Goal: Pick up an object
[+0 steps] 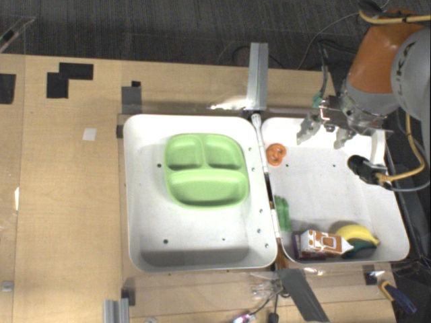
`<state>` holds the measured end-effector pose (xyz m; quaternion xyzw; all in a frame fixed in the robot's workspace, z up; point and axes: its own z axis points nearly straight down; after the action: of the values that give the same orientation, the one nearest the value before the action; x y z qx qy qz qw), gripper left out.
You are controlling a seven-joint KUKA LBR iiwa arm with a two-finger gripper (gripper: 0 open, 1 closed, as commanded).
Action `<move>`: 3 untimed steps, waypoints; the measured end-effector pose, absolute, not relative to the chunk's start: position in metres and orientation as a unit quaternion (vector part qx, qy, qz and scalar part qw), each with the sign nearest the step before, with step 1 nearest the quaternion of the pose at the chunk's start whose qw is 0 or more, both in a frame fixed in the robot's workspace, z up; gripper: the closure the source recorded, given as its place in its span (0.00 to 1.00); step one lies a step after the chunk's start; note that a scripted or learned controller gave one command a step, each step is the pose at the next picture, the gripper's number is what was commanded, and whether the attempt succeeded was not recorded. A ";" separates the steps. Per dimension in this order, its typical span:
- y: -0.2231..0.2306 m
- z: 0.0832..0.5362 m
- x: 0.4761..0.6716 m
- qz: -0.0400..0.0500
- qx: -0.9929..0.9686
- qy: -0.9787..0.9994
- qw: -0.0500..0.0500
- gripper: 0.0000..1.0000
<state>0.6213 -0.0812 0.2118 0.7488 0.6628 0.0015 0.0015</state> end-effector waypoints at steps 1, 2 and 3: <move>-0.080 0.223 0.623 0.003 0.746 0.666 0.003 1.00; -0.079 0.215 0.646 0.001 0.812 0.583 0.001 1.00; -0.025 0.184 0.609 0.000 0.866 0.500 -0.001 1.00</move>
<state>0.6089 -0.0254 0.1840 0.8662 0.4997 0.0003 -0.0007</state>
